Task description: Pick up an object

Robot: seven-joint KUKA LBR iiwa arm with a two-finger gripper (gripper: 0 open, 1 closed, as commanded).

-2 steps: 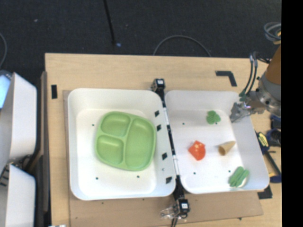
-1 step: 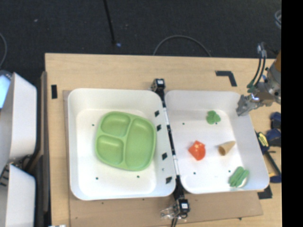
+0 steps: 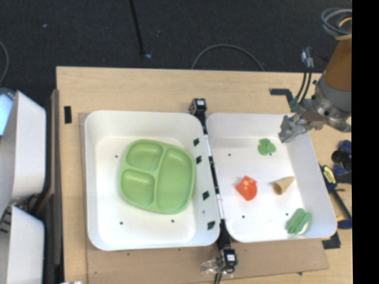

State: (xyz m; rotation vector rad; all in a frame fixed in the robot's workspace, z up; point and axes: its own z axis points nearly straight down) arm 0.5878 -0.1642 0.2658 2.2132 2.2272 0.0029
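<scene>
The right bin [image 3: 237, 129] holds several small items: a green broccoli-like piece [image 3: 266, 147], a red pepper-like piece [image 3: 247, 187], a tan cone [image 3: 283, 184] and a green pod-shaped piece [image 3: 298, 221] near the front right corner. My gripper [image 3: 288, 128] hangs over the bin's back right edge, just right of and above the broccoli piece. Nothing shows between its fingers.
The left bin [image 3: 100, 129] holds a green divided plate [image 3: 157, 175]. A black divider with clips [image 3: 208, 170] runs between the bins. Cables and blue tools [image 3: 340, 158] lie on the bench to the right of the right bin.
</scene>
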